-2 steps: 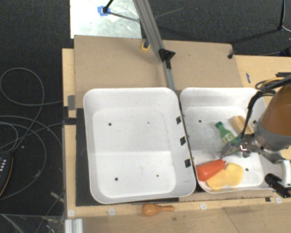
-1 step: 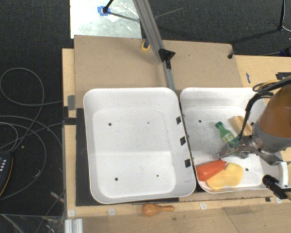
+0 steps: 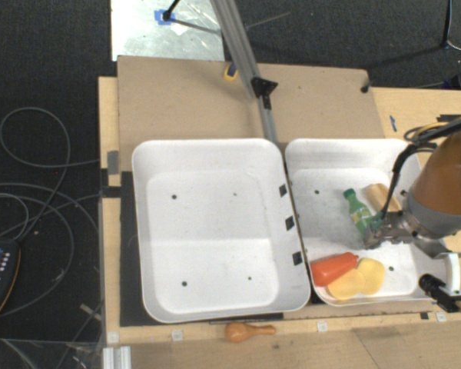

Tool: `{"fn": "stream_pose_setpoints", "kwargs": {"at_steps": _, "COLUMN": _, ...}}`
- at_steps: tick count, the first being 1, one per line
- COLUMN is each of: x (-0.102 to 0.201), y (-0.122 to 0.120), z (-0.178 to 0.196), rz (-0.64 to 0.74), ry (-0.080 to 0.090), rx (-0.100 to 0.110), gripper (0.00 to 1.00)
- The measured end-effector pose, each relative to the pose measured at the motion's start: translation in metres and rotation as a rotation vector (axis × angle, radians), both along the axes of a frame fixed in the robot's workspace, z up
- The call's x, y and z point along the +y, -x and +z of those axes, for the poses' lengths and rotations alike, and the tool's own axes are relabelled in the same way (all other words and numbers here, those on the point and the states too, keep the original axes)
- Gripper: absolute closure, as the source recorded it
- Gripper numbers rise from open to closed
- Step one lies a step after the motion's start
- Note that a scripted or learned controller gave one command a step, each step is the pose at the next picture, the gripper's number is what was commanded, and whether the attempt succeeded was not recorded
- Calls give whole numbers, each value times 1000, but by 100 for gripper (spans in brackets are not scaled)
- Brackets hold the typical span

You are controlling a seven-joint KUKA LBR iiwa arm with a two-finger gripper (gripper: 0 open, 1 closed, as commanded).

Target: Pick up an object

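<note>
Gripper (image 3: 374, 233) low in the right bin (image 3: 323, 167), its fingers touching the green bottle (image 3: 359, 210); whether they grip it cannot be told. Red (image 3: 334, 267) and yellow (image 3: 359, 277) objects lie nearer. Cardboard-topped bench (image 3: 184, 98); dark carpet (image 3: 38, 52).

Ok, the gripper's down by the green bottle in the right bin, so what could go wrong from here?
The gripper sits at the lower end of the green bottle, so a grasp may slip off. The tan block lies right beside the bottle and could be knocked. The orange object and yellow object lie close below.
</note>
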State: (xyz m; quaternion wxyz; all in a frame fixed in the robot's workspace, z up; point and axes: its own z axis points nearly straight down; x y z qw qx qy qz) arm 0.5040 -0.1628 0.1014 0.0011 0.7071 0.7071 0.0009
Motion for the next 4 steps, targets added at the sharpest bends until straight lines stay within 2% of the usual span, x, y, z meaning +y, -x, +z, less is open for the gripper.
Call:
{"fn": "stream_pose_setpoints", "kwargs": {"at_steps": 1, "x": -1, "y": 3, "z": 44, "rz": 3, "ry": 1, "rx": -3, "gripper": 100}}
{"fn": "stream_pose_setpoints", "kwargs": {"at_steps": 3, "x": 3, "y": -11, "z": 148, "rz": 6, "ry": 2, "rx": -5, "gripper": 100}}
{"fn": "stream_pose_setpoints", "kwargs": {"at_steps": 4, "x": 49, "y": -20, "z": 140, "rz": 9, "ry": -1, "rx": 1, "gripper": 100}}
